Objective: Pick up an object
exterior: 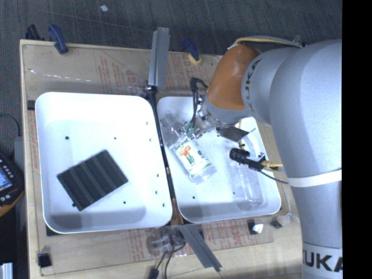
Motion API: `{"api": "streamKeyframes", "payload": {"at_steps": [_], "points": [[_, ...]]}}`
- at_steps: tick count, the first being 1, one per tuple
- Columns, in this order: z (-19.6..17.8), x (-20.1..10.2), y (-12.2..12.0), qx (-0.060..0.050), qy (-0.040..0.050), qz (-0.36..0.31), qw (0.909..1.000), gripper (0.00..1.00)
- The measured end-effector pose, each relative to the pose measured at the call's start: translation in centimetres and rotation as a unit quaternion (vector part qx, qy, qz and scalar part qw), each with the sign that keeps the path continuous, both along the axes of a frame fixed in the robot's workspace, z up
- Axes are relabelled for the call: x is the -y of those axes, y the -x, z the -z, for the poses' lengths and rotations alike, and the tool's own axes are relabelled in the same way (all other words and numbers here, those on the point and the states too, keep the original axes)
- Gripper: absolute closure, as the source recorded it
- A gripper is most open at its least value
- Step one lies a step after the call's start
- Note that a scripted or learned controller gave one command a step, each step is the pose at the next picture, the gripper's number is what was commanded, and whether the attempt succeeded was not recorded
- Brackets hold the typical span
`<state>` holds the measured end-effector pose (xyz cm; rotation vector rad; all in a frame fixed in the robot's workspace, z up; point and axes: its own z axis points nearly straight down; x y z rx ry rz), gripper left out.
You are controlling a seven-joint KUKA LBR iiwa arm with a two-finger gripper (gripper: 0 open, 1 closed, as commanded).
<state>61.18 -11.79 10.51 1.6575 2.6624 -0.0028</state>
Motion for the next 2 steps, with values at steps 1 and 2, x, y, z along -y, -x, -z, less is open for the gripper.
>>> {"api": "streamKeyframes", "payload": {"at_steps": [1,2], "points": [[-0.06,0.08,-0.02,0.0,0.0007,0.0,1.0,0.0],[-0.96,0.01,-0.02,0.0,0.0008,-0.001,1.0,1.0]]}}
